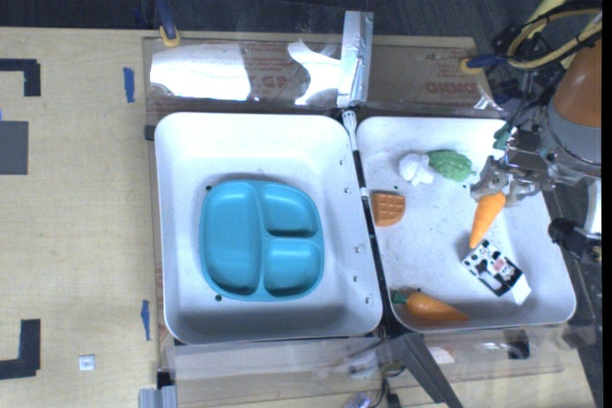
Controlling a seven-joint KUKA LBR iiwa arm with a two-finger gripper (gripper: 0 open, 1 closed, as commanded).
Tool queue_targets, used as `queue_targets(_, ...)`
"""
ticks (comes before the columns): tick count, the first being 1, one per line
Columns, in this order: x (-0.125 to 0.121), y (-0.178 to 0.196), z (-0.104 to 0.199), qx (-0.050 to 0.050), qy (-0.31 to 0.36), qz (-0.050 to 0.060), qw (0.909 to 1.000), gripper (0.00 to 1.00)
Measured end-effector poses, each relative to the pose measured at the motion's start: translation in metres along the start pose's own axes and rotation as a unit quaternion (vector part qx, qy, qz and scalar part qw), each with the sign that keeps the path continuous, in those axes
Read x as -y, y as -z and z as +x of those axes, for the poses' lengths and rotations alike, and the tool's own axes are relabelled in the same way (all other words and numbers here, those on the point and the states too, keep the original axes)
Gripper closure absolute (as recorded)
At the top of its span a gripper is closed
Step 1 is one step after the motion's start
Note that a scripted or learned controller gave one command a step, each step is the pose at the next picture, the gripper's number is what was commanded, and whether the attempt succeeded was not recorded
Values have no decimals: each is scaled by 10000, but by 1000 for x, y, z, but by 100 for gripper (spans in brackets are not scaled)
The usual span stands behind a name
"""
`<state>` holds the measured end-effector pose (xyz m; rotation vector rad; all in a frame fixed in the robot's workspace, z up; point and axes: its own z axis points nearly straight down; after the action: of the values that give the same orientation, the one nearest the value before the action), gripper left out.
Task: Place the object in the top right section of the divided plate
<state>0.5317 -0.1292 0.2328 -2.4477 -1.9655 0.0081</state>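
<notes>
A blue divided plate (pixel 258 237) lies in the left bin (pixel 182 158); it has one long section on the left and two smaller ones on the right. My gripper (pixel 503 186) is over the right part of the right bin (pixel 545 301). An orange carrot (pixel 485 219) hangs point-down from it, and the fingers are shut on the carrot's thick top end. The gripper and carrot are well to the right of the plate, across the wall between the bins.
The right bin also holds a green and white vegetable toy (pixel 438 165), a small waffle (pixel 387 207) by the dividing wall, a black and white box (pixel 495 268) and a second carrot (pixel 430 305) at the front. A clear panel (pixel 258 62) stands behind the bins.
</notes>
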Motion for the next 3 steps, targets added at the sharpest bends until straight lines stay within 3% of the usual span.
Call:
queue_targets(1, 44, -19, 52, -10, 940, 14, 9956, 100)
queue_targets(2, 61, -52, 116, -11, 2125, 10, 9772, 100)
queue_targets(3, 90, -52, 172, -9, 2318, 6, 9728, 100)
